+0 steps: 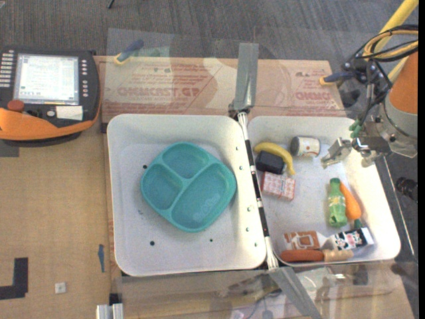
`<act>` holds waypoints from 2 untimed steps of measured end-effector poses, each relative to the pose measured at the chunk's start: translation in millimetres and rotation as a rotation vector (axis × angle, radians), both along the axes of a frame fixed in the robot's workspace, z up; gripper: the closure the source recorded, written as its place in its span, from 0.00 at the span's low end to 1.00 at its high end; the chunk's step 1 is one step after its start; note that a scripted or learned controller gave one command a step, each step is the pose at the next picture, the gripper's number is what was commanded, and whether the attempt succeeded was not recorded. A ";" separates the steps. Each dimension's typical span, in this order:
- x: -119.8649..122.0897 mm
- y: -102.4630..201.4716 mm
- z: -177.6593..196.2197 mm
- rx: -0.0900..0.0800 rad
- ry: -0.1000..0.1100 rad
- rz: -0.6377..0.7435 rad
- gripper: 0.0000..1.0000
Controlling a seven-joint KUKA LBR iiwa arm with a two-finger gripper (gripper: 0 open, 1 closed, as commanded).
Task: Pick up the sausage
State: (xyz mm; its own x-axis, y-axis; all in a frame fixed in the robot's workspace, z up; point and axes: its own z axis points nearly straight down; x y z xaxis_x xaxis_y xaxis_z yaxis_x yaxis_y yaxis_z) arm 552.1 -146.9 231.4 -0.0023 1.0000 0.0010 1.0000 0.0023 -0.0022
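Sausage (302,256) is lying at the right bin's (388,205) six o'clock edge, beside a small carton (302,239). At two o'clock the gripper (350,153) is hovering with fingers spread apart, grasping nothing.

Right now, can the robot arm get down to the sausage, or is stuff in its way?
Probably yes. The sausage lies uncovered along the near wall of the right bin, open from above. The gripper is over the bin's far side. The wall and a small carton sit close, so there's little room.
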 end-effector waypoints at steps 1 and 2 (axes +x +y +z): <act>-52.6 -23.8 -130.5 0.001 -0.001 0.169 0.00; -70.4 35.9 -145.1 -0.002 -0.008 0.152 0.00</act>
State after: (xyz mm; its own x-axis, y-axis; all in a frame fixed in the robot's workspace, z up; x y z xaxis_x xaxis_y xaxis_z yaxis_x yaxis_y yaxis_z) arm 481.8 -111.0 86.3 -0.1541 0.9881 -0.0016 0.9880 0.1541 0.0058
